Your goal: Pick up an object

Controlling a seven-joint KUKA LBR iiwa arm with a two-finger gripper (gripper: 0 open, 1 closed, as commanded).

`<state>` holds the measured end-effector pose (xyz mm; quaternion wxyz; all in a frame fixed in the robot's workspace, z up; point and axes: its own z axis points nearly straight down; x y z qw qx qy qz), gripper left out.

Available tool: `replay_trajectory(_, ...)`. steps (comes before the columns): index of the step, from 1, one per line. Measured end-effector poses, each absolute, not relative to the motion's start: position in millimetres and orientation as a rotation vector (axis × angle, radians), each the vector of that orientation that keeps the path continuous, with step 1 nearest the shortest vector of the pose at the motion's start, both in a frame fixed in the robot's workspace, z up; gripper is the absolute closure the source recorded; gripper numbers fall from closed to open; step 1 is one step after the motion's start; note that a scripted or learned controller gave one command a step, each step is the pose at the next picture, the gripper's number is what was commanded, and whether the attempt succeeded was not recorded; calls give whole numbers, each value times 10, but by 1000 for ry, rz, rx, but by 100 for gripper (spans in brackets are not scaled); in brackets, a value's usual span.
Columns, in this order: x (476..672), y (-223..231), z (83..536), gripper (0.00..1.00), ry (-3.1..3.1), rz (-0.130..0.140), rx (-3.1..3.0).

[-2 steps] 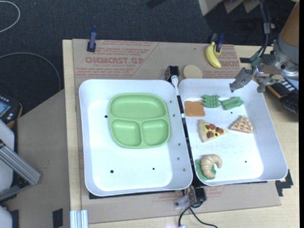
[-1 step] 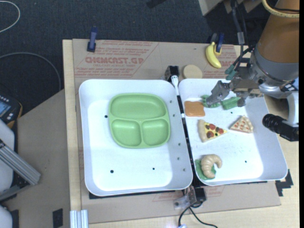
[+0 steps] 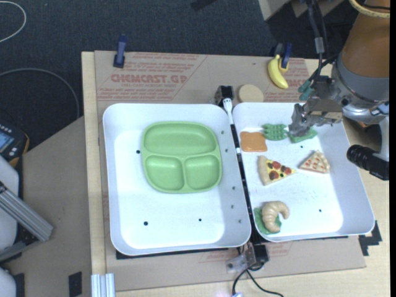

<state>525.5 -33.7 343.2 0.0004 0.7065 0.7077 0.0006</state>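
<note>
Hovering low over the far edge of the right white bin (image 3: 346,228), the pincer (image 3: 301,125) sits on the green leafy plastic piece (image 3: 278,131), whose long axis runs left toward the orange square slice (image 3: 253,142); finger state: cannot tell.

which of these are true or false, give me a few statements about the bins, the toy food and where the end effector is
1. The green divided plate lies in the left bin. True.
2. The banana lies inside the right bin. False: it rests on the cardboard beyond the bins.
3. The end effector is over the far part of the right bin, by the green toy. True.
4. Two pizza slices lie in the left bin. False: both the larger pizza slice and the smaller pizza slice are in the right bin.
5. The croissant is at the near edge of the right bin. True.
</note>
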Motion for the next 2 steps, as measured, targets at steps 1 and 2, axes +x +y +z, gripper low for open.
replay_trajectory(1, 4946, 224, 2810, 100, 2234, -9, 2221)
replay_trajectory(2, 4934, 811, 3885, 100, 2226, 20, 2209)
